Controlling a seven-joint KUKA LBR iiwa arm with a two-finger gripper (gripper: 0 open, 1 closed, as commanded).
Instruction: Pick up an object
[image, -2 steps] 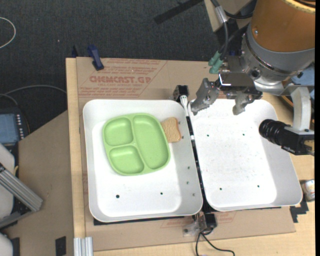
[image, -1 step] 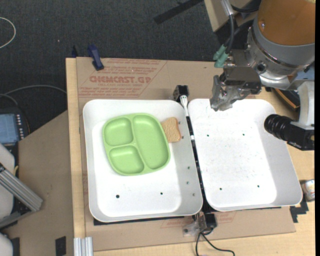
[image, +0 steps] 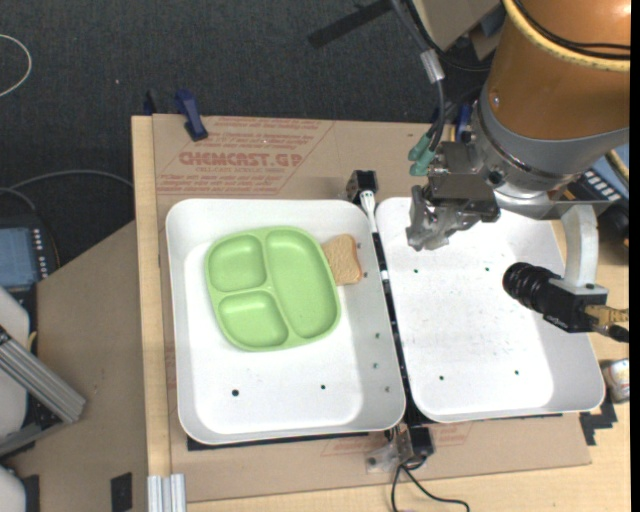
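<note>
Gripper (image: 432, 232) hangs over the right bin (image: 500, 380); its opening I cannot tell.
To its left lie a light, stiff green plate (image: 272, 288) and a brittle cracker (image: 343, 259); grasp the plate rim.

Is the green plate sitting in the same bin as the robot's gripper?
No, the green divided plate lies in the left bin, while the gripper hangs over the right bin.
</note>
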